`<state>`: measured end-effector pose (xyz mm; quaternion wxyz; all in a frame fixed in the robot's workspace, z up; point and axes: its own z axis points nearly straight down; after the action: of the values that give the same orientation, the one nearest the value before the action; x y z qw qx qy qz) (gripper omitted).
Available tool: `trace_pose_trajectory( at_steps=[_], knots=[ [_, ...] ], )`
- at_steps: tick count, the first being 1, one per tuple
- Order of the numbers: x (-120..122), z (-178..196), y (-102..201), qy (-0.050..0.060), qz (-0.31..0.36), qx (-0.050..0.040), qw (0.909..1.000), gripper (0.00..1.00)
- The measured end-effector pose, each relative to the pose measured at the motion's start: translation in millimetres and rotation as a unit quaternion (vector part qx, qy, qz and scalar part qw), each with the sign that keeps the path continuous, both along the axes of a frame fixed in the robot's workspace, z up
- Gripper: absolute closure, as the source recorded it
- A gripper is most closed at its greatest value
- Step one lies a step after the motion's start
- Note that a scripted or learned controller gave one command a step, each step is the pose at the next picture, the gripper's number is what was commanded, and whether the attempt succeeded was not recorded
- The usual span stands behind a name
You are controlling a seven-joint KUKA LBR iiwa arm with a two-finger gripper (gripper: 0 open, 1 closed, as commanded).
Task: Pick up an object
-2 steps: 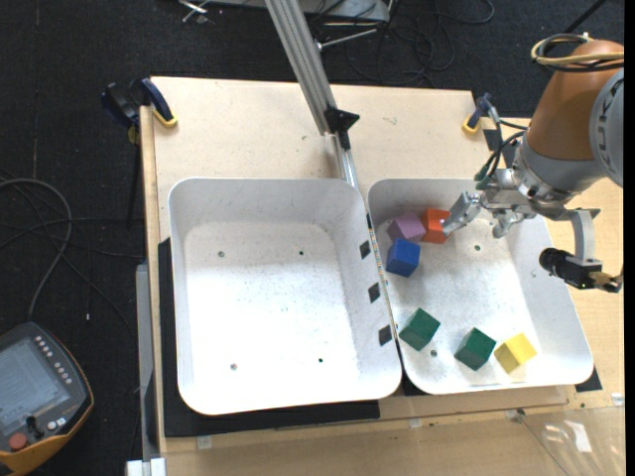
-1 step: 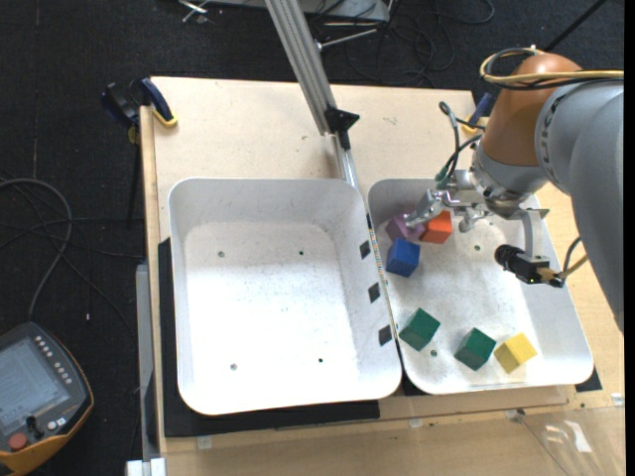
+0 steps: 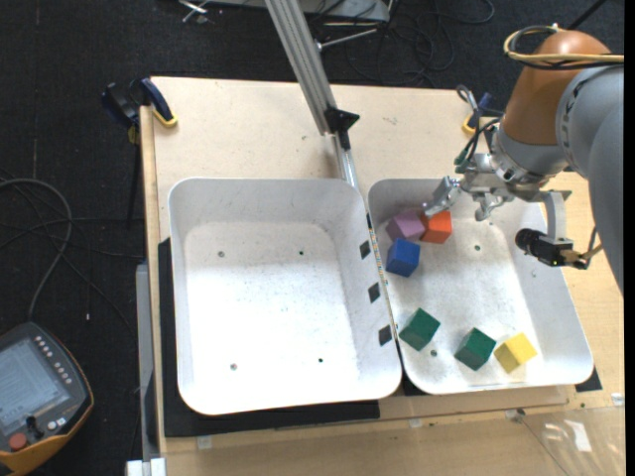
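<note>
— Looking at the right bin [image 3: 556, 310]: where is the arm [image 3: 571, 97] sitting?
— It is reaching in from the upper right of the frame, with the hand [image 3: 458, 198] hanging over the bin's upper part, just beside the orange block [image 3: 437, 227].
— Is the hand pinching anything?
— Cannot tell; its tips are too small and blurred.
— And the other blocks?
— Purple block [image 3: 405, 228] is touching the orange one, blue block [image 3: 403, 257] is lying just below; two green blocks [image 3: 421, 327] and a yellow block [image 3: 515, 351] are resting near the lower edge.

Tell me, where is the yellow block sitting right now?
The yellow block lies in the right bin, near its front right corner, just right of a green block.
</note>
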<state>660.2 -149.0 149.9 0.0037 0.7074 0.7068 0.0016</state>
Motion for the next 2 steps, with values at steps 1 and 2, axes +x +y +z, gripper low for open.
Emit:
trace_pose_trajectory(
  at_steps=[1, 2],
  knots=[
    [12, -32, 27, -0.007, 0.000, -0.0006, 1.0000, 0.00],
    [14, -20, 27, -0.010, 0.001, -0.0025, 0.9999, 1.00]
  ],
)
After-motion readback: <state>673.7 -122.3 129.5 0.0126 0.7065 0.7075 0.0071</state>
